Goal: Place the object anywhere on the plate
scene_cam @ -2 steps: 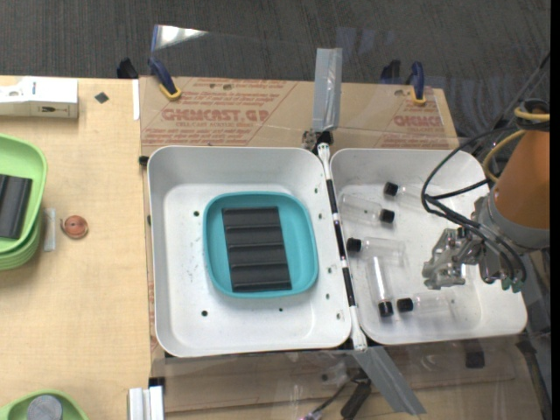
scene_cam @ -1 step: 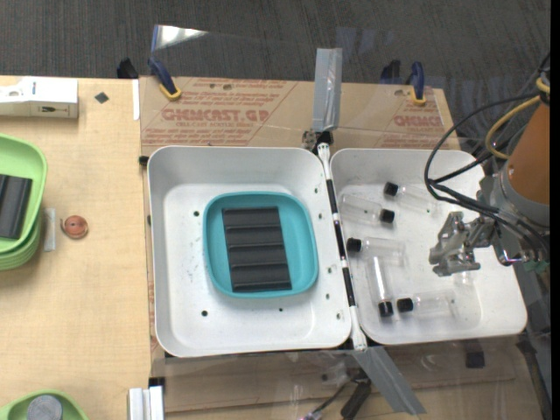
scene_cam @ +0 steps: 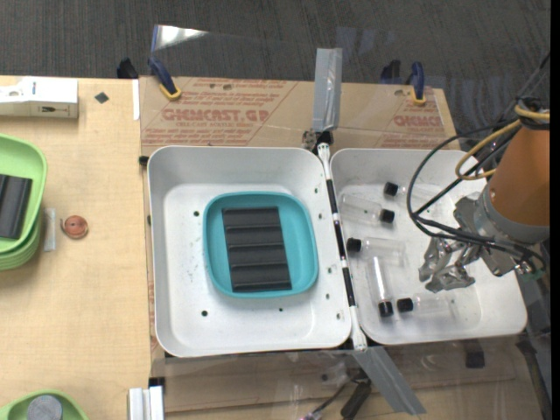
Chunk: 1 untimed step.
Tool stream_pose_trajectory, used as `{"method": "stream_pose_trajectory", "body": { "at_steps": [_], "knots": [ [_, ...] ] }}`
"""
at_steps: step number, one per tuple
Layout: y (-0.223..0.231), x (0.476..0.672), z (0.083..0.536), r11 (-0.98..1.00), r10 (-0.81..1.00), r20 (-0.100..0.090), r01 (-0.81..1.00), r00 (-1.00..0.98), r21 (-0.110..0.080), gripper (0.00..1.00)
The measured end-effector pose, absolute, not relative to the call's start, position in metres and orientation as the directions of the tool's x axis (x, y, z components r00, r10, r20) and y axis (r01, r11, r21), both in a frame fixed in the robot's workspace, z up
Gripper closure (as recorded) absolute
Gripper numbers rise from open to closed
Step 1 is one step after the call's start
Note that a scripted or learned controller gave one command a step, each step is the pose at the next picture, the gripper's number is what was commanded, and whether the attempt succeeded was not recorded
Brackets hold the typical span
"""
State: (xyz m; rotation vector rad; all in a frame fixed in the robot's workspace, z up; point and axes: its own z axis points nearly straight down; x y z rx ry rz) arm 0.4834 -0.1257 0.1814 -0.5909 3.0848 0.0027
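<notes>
The teal plate (scene_cam: 260,245) sits in the middle of the left bin (scene_cam: 175,234), its dark ribbed insert facing up. From the vials it lies toward nine o'clock, across the seam where the two bins meet. Placed centrally like that, it offers a broad target, so a drop anywhere on it would count.

In the right bin (scene_cam: 490,322) lie several clear vials with black caps, scattered loosely rather than stacked, which leaves each one free to be picked singly. One vial (scene_cam: 378,280) lies lengthwise near the bin's middle, and two more caps show just below it at about six o'clock.

The gripper (scene_cam: 448,269) hangs low over the right bin at roughly three o'clock from that vial, near but apart from it — probably poised for a pick. Cables and metal parts crowd its tip, so whether the pincer is wide or narrow cannot be told, and nothing is seen held. The object is judged to be among the vials, not yet on the plate.
</notes>
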Motion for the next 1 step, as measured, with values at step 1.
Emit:
{"method": "stream_pose_trajectory", "body": {
  "at_steps": [1],
  "knots": [
    [-0.1254, 0.4850, 0.1906, 0.931, -0.366, -0.005, -0.366, -0.931, 0.001, 1.00]
  ]
}}
